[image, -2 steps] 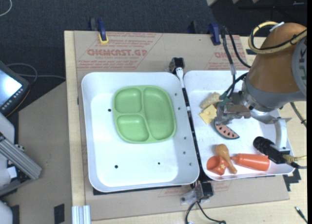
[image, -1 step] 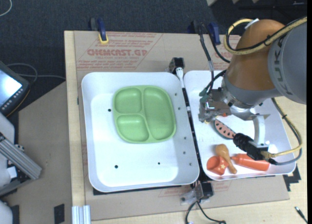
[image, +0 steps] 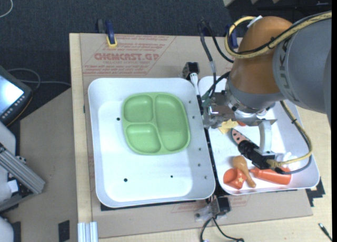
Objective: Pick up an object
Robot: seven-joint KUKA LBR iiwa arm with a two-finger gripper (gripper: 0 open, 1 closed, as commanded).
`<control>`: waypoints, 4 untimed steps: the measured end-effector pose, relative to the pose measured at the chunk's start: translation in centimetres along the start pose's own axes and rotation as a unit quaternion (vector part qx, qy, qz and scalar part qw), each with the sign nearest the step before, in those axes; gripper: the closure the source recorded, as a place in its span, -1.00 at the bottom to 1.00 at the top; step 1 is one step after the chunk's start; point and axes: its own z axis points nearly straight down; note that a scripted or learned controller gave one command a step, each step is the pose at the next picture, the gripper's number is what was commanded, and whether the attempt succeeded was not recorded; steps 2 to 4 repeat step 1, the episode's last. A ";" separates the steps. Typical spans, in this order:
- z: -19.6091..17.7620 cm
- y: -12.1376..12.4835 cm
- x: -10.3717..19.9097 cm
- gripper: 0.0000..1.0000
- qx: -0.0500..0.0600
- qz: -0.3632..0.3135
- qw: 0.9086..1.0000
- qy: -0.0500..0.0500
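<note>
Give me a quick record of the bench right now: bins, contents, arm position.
left bin: holds a green divided plate with three compartments
right bin: small items at its near end
items seen: carrot-like orange piece; rounded red-orange piece; tan drumstick-like piece; small yellow piece
arm: over the right bin's far half, hiding part of it
held object: cannot tell

Grey arm (image: 310, 72), smooth casing; glossy rounded orange band (image: 260, 57) above wrist; yellow cable (image: 237, 22) looping over band.
</note>
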 end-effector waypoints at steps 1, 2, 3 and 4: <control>-1.8 -0.3 -0.1 1.00 -0.001 0.001 1.000 0.000; -1.8 -0.3 -0.1 1.00 -0.001 0.001 1.000 0.000; -1.8 -0.3 -0.1 1.00 -0.001 0.001 1.000 0.000; -1.8 -0.3 -0.1 1.00 -0.001 0.001 1.000 0.000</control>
